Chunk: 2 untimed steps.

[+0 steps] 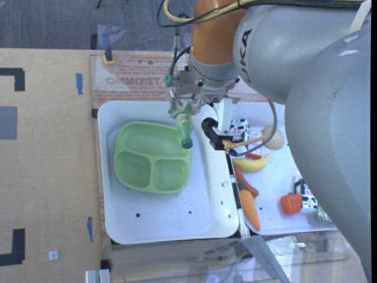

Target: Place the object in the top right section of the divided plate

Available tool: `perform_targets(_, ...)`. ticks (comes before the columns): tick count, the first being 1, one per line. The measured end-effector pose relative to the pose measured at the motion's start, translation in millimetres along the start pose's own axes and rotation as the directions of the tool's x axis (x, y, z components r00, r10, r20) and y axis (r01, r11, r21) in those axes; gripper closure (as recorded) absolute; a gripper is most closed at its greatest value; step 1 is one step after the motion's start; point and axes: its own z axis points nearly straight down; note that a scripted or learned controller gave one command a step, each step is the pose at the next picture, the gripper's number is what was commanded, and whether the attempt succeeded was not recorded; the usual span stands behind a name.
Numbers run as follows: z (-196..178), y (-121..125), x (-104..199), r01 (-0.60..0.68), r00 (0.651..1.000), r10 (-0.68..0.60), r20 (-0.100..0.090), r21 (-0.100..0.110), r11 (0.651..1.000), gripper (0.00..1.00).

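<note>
I see the claw [185, 112] clamped on a green bottle [185, 131], hanging tip-down over the top right corner of the green divided plate [152, 158] in the left bin [159, 223].

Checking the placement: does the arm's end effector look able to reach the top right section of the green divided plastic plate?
Probably yes: the end effector hangs by the green divided plastic plate's top right corner, nothing between.

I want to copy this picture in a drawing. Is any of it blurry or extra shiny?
Camera view: the big grey arm at the right looks soft and blurry; the green plate and carrot look sharper. Light glares off the arm's orange band, and the left bin is bright white with faint shadows.
</note>
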Motion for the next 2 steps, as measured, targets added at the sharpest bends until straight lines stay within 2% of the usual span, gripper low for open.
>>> perform_targets(1,-8.0,-51.5,-1.1,-0.003,1.000,0.003,0.000,0.006,1.000,1.00)
perform_targets(2,-8.8,-54.4,3.2,0.200,0.980,-0.200,-0.002,0.005,0.980,1.00)
